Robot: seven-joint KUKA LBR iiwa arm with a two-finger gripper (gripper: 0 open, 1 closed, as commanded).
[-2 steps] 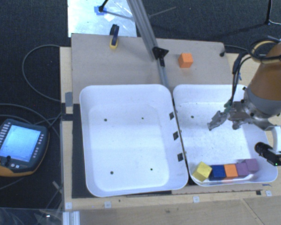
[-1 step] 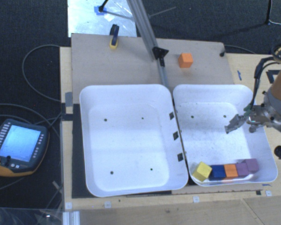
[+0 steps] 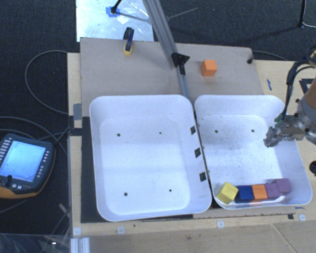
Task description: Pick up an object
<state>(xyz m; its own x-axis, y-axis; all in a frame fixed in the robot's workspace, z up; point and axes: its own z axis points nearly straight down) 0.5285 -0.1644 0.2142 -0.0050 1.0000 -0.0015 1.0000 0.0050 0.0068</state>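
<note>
Along the near wall of the right bin (image 3: pixel 242 105) lie several small blocks in a row: a yellow block (image 3: pixel 227 192), a blue block (image 3: pixel 245 193), an orange block (image 3: pixel 259 192) and a purple block (image 3: pixel 278 187). My gripper (image 3: pixel 274 136) hangs over the right side of that bin, well behind the row of blocks. I see nothing between its fingers.
The left bin (image 3: pixel 102 109) lies beside the right one. On the board behind the bins sit an orange cube (image 3: pixel 209 67) and a yellow-and-blue clamp (image 3: pixel 128 40). A slanted metal pole (image 3: pixel 166 33) comes down to the bins' back edge. A teach pendant (image 3: pixel 20 165) lies at far left.
</note>
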